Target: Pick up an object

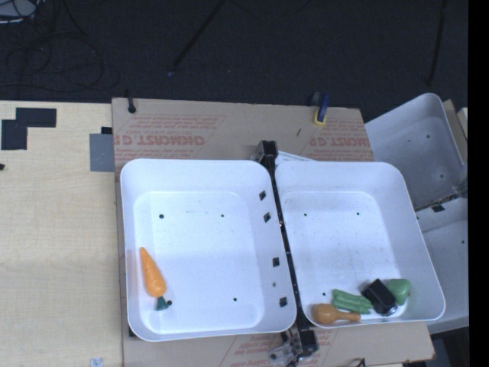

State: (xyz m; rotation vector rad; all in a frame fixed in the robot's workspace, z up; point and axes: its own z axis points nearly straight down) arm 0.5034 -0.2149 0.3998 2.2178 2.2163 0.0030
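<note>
An orange toy carrot (152, 274) with a small green top lies near the front left corner of the left bin (191, 178). In the front right corner of the right bin (344, 176) lie a green pea pod (351, 301), a black block (380, 296), a green rounded piece (399, 287) and an orange-brown pear-shaped piece (331, 315), all close together.
The two bins stand side by side on a cardboard sheet (229, 132) on the wooden bench (53, 228). A grey metal plate (416, 140) rises at the right. A blue and yellow clamp (322, 108) grips the cardboard's far edge. Dark floor with cables lies behind.
</note>
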